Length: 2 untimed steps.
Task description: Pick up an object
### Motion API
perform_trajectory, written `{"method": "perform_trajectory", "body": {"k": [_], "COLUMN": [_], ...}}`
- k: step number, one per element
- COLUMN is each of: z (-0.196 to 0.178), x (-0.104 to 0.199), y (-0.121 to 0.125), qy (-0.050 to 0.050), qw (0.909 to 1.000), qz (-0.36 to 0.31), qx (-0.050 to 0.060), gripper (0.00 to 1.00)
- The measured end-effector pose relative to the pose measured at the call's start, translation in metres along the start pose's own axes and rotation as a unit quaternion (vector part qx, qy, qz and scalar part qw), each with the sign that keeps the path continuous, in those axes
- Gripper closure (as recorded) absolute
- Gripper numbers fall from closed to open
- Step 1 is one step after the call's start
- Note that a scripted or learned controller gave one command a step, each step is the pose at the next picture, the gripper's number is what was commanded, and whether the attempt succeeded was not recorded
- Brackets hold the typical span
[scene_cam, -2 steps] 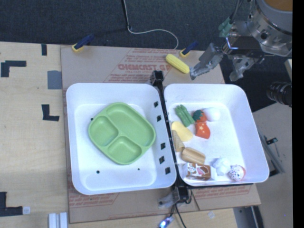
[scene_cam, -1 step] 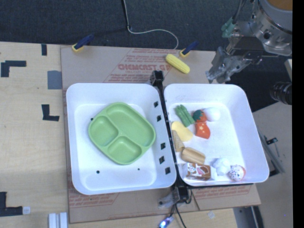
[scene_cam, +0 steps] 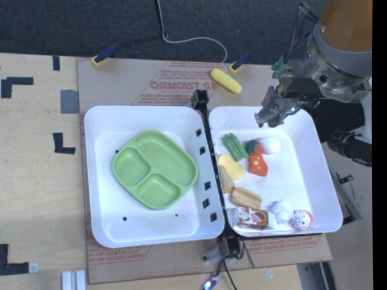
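My gripper [scene_cam: 270,117] hangs over the back edge of the right bin [scene_cam: 320,162], above and apart from the toy food in it. Nothing shows between its fingers. Below it lie a green vegetable [scene_cam: 234,145], a white egg [scene_cam: 271,145], a red strawberry-like piece [scene_cam: 254,146] and a red-orange piece [scene_cam: 258,165]. Farther forward are a pale yellow piece [scene_cam: 231,167], a tan bread piece [scene_cam: 245,197], a brown-and-white packet [scene_cam: 252,218], a crumpled white item [scene_cam: 281,209] and a red-and-white ball [scene_cam: 301,220].
The left bin [scene_cam: 100,125] holds a green divided plate [scene_cam: 155,169]. A yellow corn cob [scene_cam: 226,81] lies on the cardboard behind the bins. A white cable [scene_cam: 181,39] runs along the back. Black clips line the divider between the bins.
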<state>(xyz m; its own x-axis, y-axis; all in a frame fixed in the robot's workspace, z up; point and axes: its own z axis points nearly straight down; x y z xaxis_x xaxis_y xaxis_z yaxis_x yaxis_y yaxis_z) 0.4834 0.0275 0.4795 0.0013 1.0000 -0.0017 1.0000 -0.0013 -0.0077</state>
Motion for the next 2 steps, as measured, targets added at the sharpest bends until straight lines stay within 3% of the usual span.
{"method": "perform_trajectory", "body": {"k": [1,2], "z": [-0.034,0.039], "x": [0.07,0.053], "y": [0.0,0.0], "qy": [0.002,0.0], "qw": [1.0,1.0], "qz": [-0.005,0.0], "qx": [-0.004,0.001], "gripper": [1.0,1.0]}}
